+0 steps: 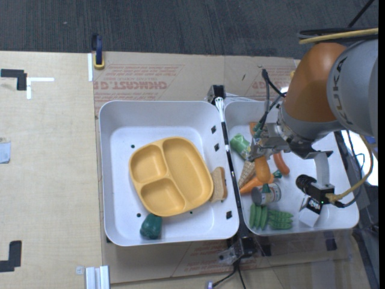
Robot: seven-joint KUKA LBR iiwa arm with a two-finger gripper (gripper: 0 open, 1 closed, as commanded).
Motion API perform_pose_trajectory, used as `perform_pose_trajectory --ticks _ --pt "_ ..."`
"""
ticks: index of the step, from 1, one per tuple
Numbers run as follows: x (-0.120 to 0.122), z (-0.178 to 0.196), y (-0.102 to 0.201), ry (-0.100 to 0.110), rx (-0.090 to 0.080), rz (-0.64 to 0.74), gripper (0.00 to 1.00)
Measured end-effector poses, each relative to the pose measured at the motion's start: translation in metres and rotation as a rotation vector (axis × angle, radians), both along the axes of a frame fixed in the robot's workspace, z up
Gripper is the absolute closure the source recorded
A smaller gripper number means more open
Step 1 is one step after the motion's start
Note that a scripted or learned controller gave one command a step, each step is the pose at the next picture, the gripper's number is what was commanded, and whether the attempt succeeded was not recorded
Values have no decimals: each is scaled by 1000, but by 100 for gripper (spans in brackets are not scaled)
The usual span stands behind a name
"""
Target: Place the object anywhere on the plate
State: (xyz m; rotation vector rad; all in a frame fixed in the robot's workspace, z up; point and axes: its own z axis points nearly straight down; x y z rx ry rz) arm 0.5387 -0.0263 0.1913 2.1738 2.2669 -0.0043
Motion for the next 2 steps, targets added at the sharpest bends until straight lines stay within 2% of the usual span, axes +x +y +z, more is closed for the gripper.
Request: perform_pose_trajectory --ticks 1,2 --pt "21 3 54 1 0 138 100" --pt "21 3 54 1 0 137 0"
